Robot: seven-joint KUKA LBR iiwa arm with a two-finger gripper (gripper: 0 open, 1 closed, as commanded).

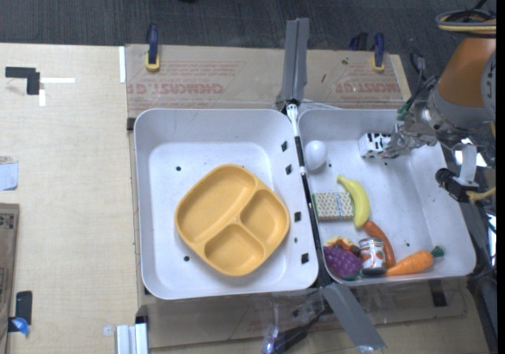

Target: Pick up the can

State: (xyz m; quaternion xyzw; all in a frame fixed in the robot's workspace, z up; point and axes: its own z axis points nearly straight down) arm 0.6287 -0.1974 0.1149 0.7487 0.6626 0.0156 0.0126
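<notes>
1. The can [372,255] is standing upright in the right bin [418,187], near that bin's front edge.
2. Taking the can as the landmark: purple grapes [342,258] are lying just beside it on the left, touching or nearly so.
3. A carrot [413,262] is lying just to the can's right, its green top pointing away from the can.
4. A red sausage-like piece [379,236] is curving along the can's back and right side, close against it.
5. A banana [357,199] is lying behind the can, and a small speckled block [332,205] is sitting behind and to the can's left.
6. A white ball [315,154] is resting farther behind the can, near the wall between the bins.
7. The gripper [388,147] is hanging well behind the can, in the right bin's back part, just beside a small black-and-white thing [371,143]; whether it is gripping anything, I cannot tell.
8. The arm [465,84] is reaching in from behind and right of the can.
9. A yellow divided plate [231,220] is lying in the left bin [158,187], well to the can's left.
</notes>
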